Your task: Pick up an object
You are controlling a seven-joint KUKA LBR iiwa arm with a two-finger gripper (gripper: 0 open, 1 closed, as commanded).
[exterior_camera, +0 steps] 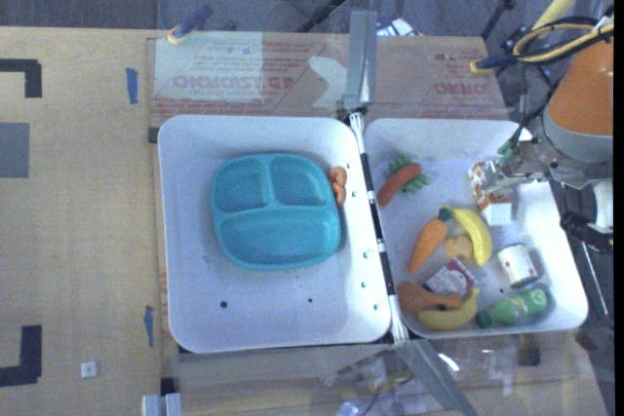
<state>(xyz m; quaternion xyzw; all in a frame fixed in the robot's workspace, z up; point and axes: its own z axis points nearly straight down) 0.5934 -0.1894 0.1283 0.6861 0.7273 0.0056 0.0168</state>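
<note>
My gripper [494, 182] hangs low over the right bin [570, 307], near its upper right part, at the end of the grey arm with the orange band [585, 93]. A small brown and white thing [481, 178] shows right at the gripper's tip. Just below it lie a yellow banana [473, 231] and an orange carrot [426, 244]. A small carrot with a green top [400, 180] lies to the gripper's left. A white can [517, 263], a green toy [517, 307], a red and white packet [448, 280] and a second banana [450, 315] crowd the bin's lower part.
The left bin [185, 307] holds a blue divided plate [276, 209] with a small orange piece [338, 182] at its right rim. A ridge [370, 219] separates the two bins. Cables and tripod legs [546, 34] run behind the bench.
</note>
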